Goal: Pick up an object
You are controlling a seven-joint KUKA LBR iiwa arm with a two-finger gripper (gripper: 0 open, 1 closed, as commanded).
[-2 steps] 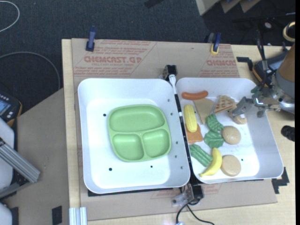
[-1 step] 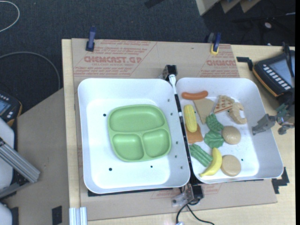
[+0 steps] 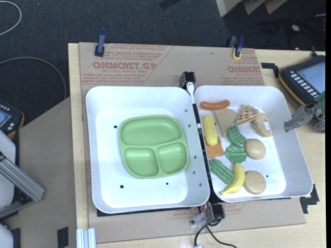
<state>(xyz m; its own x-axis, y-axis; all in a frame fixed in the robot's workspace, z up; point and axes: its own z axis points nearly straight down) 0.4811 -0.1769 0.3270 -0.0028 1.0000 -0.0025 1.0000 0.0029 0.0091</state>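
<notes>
The hand (image 3: 290,124) waits at the right bin's (image 3: 289,187) edge, and I cannot tell how it is set, while the toy foods like the banana (image 3: 236,180) lie piled there, easy to reach

The gripper (image 3: 296,122) was grey metal, small and angular. Its fingers (image 3: 289,125) were thin, dull prongs tapering to narrow tips. Behind them sat a darker, blocky grey body.
</notes>
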